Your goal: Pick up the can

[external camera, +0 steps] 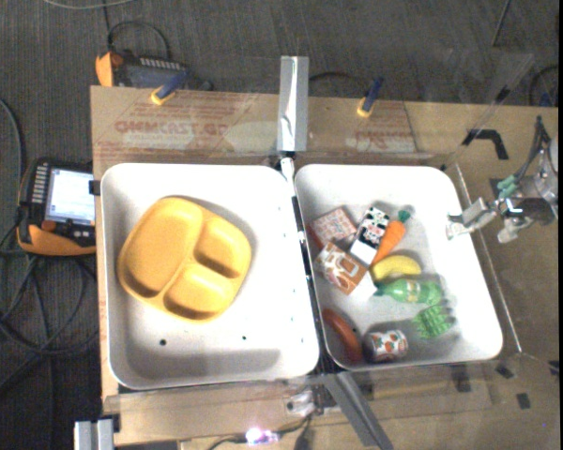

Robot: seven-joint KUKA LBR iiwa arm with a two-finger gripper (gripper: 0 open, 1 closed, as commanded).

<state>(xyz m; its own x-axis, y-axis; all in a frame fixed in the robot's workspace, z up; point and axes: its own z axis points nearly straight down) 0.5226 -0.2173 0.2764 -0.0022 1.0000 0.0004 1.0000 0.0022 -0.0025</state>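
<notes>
The small red-and-white metal can [386, 345] lies on its side near the front edge of the right shallow white plastic bin [469, 279], touching nothing that lifts it. Taking the can as the landmark: just to its left rests a reddish-brown oval toy [342, 332]; just behind and to its right sits a green ridged plastic piece [433, 322]; behind it lie a green plastic bottle [409, 291] and a yellow toy banana [395, 267]. Farther back from the can are an orange toy carrot [388, 235], a black-and-white small carton [371, 232], and 2 patterned pinkish boxes [338, 248]. Well to the can's left, in the other white bin [122, 345], sits a yellow plastic tray with 3 compartments [186, 257].

The pincer [507, 212] hovers well behind and to the right of the can, outside the right bin's far right rim, over the brown desk [525, 298]. It is small and blurred there, so I cannot tell whether it is released or clenched; nothing appears to be in it.
</notes>
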